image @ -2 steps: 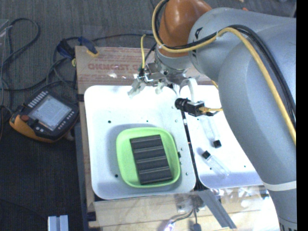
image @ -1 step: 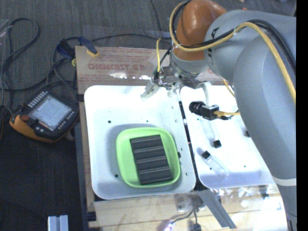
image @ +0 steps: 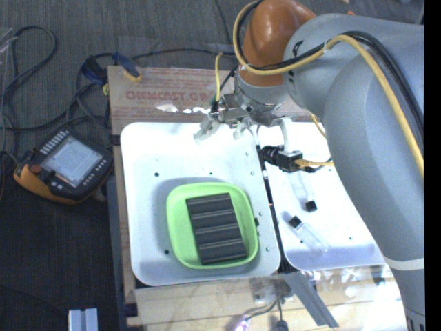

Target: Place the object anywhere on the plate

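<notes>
**Dark ribbed block lies on the green plate in the left bin**

Dark grey ribbed rectangular block [image: 216,228] rests flat on the light green square plastic plate [image: 178,216], lying well inside the rim with its long side running front to back. The plate sits toward the front of the left shallow white bin [image: 141,185], on the wooden bench [image: 165,95].

The grey arm with the orange band [image: 275,29] reaches in from the right, and its tool [image: 224,119] is over the back edge of the left bin, well apart from the plate and the block. Nothing can be seen between its fingers; whether they are spread or closed I cannot tell.

In the right shallow white bin [image: 344,226] lie two small clear tube-like items with dark ends [image: 303,229]. On the floor to the left of the bench sits a grey and orange handheld controller with a screen [image: 65,167], among black cables [image: 31,67].
</notes>
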Tool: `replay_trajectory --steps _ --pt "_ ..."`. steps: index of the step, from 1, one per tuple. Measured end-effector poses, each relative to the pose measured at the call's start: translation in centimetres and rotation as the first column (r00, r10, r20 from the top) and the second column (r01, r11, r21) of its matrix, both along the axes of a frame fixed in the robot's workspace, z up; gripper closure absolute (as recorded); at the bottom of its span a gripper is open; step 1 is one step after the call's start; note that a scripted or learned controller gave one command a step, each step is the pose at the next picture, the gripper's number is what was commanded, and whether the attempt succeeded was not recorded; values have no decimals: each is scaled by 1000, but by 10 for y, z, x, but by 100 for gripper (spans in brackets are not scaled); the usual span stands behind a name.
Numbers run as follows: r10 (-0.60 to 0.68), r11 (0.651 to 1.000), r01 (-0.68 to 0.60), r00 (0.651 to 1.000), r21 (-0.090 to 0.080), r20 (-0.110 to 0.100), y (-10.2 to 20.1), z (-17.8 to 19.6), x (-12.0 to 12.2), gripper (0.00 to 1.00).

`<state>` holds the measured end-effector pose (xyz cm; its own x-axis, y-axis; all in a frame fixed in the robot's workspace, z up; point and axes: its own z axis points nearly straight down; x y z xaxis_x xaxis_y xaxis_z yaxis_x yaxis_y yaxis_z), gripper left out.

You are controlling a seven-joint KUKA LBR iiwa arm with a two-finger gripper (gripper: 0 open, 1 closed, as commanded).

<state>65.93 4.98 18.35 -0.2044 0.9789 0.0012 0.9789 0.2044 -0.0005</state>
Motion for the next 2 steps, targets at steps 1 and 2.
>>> replay_trajectory --steps 1,2 --pt "-25 1000 25 1000 0 0 6 6 -3 0" --pt "-43 999 43 999 -1 0 -23 0 -2 0"
